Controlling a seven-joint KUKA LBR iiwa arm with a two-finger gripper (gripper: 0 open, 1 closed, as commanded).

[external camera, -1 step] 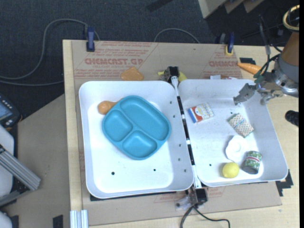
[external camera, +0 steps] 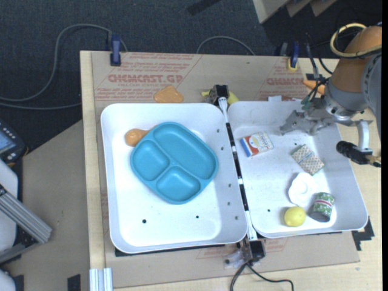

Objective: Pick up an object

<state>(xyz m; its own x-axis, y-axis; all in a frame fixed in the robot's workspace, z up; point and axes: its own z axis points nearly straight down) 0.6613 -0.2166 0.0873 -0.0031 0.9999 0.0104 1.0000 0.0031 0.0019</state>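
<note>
Arm (external camera: 354, 71), grey with an orange band, reaches in from the right and bends down over the far right corner of the right bin (external camera: 345, 180); its gripper (external camera: 303, 121) hangs low above the bin floor, fingers spread apart with nothing between them; nearer in that bin lie a small red and white packet (external camera: 257, 143), a patterned sachet (external camera: 307, 159), a white disc (external camera: 299, 190), a yellow ball (external camera: 294, 216) and a small green-banded can (external camera: 322, 206); the left bin (external camera: 121, 193) holds a blue divided tray (external camera: 174, 162) beside an orange piece (external camera: 134, 136).
</note>
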